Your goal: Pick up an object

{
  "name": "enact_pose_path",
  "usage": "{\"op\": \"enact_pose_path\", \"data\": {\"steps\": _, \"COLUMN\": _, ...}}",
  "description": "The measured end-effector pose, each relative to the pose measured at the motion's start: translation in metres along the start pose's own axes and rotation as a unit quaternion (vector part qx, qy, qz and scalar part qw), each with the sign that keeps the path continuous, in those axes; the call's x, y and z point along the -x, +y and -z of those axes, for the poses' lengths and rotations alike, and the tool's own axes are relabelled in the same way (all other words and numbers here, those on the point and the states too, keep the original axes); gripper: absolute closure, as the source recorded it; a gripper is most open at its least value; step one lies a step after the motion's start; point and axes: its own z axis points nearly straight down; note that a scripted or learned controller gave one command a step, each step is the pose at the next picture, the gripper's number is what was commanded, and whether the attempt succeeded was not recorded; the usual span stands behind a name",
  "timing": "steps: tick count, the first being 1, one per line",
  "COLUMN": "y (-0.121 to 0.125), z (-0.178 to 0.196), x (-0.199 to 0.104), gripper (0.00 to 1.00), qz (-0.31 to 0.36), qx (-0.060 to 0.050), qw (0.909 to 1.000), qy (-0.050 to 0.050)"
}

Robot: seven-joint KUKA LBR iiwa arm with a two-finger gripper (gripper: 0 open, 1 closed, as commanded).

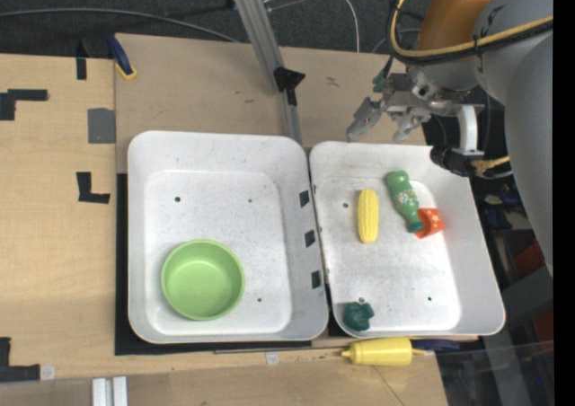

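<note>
Yellow corn cob [367, 216], ridged, lies in the right bin [467, 305], long axis running near-to-far. Hand [384, 125] spread wide, holding nothing.

no readable text, label, brand or number anywhere, green bottle [403, 198] carries a label too small and blurred to make out

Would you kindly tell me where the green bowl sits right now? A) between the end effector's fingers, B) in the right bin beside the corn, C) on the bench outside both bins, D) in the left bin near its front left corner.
D: the green bowl rests in the left bin, toward its front left corner.
</note>
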Motion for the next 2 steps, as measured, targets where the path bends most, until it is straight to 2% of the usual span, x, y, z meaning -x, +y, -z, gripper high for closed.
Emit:
{"op": "enact_pose_path", "data": {"steps": 1, "y": 0.0, "z": 0.0, "x": 0.0, "gripper": 0.0, "qz": 0.0, "qx": 0.0, "qw": 1.0, "qy": 0.0}}
{"op": "enact_pose_path", "data": {"steps": 2, "y": 0.002, "z": -0.064, "x": -0.002, "gripper": 0.0, "qz": 0.0, "qx": -0.003, "qw": 1.0, "qy": 0.0}}
